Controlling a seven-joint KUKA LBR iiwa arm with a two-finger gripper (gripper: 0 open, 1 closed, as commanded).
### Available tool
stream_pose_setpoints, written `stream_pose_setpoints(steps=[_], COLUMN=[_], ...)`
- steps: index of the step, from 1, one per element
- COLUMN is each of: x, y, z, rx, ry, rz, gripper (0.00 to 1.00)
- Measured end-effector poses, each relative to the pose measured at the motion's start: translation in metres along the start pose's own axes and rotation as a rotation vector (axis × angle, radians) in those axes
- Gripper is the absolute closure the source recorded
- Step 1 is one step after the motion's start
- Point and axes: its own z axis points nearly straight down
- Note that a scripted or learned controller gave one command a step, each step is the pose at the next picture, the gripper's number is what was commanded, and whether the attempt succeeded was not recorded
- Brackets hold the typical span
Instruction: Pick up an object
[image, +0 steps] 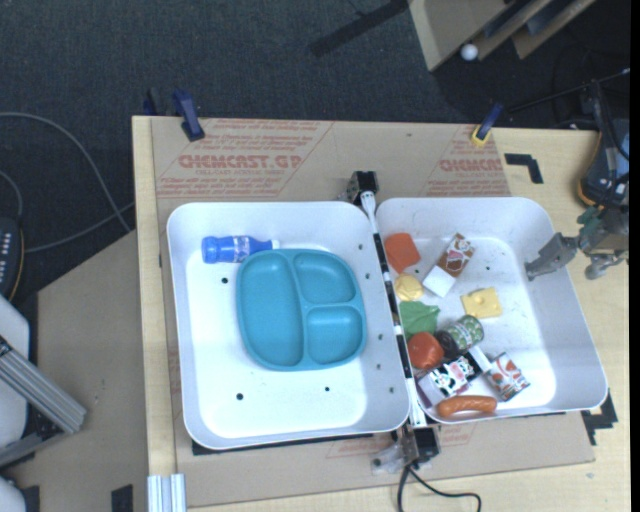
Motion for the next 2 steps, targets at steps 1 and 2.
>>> stream_pose_setpoints(steps=[1,2], x=[0.026,0.038], y=[0.047,0.032], z=[0.094,0.179], rx=[0.002,0.000], ry=[0.001,0.000], rz=[-0.001,0.000], gripper=[0.00,0.00])
